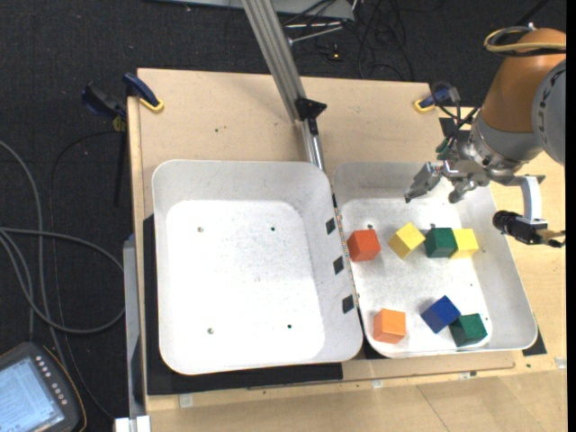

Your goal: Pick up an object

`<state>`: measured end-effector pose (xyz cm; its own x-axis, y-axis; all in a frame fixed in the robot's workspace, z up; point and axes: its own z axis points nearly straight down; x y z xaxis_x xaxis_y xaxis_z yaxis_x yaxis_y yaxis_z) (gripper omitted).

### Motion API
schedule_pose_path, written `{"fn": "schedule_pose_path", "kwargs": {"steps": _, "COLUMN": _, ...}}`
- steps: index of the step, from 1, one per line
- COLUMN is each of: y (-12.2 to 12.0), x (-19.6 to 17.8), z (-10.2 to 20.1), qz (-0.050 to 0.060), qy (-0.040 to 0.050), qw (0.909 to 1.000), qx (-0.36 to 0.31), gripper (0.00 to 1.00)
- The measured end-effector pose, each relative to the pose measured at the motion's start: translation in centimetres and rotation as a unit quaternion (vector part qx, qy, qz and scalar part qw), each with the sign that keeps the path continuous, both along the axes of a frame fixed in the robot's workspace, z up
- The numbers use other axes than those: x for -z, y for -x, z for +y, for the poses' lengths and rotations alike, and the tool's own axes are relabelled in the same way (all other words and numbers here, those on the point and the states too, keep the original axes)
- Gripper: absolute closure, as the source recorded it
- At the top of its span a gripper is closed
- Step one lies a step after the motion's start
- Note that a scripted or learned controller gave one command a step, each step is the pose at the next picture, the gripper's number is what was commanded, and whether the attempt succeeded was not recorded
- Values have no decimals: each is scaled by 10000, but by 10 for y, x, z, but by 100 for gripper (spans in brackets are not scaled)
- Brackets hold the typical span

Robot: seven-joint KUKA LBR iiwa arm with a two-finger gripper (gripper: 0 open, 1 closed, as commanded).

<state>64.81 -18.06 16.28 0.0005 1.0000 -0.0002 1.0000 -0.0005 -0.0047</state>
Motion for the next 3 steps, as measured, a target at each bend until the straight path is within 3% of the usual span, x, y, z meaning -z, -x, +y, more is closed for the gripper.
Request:
{"fn": "schedule_pose_path", "kwargs": {"steps": 1, "y": 10, "x": 59, "z": -3, "qz": 6, "qy": -3, "qw": 10000, "qx": 2, "gripper": 0}}
{"fn": "schedule_pose_path", "kwargs": {"steps": 2, "y": 7, "x": 44, "z": -4, "qz": -37, "qy": 7, "qw": 10000, "qx": 3, "gripper": 100}}
{"fn": "schedule_pose_path", "kwargs": {"steps": 3, "y": 7, "x": -21, "z": -4, "qz": -64, "qy": 13, "qw": 10000, "qx": -7, "gripper": 100}}
